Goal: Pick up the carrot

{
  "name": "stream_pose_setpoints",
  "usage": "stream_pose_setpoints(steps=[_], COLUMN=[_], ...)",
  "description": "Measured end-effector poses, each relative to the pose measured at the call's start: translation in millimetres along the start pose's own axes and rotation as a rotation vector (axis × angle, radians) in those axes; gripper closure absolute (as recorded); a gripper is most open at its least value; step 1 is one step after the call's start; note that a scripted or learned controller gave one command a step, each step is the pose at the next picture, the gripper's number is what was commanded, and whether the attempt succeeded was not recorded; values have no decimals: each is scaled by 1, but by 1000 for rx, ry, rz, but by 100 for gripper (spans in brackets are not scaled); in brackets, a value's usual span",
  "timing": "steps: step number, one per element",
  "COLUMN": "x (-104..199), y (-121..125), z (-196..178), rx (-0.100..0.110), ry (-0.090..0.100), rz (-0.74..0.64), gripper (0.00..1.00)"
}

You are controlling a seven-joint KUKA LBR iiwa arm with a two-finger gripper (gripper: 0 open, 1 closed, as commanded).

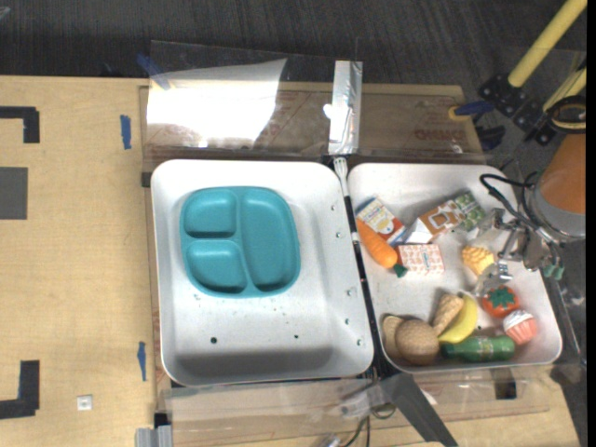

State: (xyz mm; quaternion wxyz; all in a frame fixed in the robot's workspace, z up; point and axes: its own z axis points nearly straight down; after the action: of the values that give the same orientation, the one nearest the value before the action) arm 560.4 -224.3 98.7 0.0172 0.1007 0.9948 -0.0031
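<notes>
Strong glare is shining on the clear plastic sheet [216,110] above my bins; the rest is looking evenly lit, slightly soft.

arm [568,189] cut off at right edge, claw [510,250] finger state unclear, carton [375,216] print illegible

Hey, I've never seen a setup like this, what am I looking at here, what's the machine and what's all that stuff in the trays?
One camera looks down at a slant on a bench with two shallow white bins. The left bin holds a teal divided plate. The right bin holds toy food: an orange carrot, small cartons, a banana, a bread roll and others. The grey and orange thing at the right edge is a robot arm; its gripper hangs over the right bin's far side, away from the carrot it should pick up. Nothing visibly sits between its fingers.
</notes>
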Motion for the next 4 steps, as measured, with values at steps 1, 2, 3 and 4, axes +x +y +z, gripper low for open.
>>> stream_pose_setpoints(steps=[1,2,3,4], x=[33,49,46,47], y=[-7,42,43,3], z=[-2,8,-5,-53], rx=[1,-1,-1,5], ry=[-5,20,11,26], rz=[258,293,292,443], gripper=[0,0,100,100])
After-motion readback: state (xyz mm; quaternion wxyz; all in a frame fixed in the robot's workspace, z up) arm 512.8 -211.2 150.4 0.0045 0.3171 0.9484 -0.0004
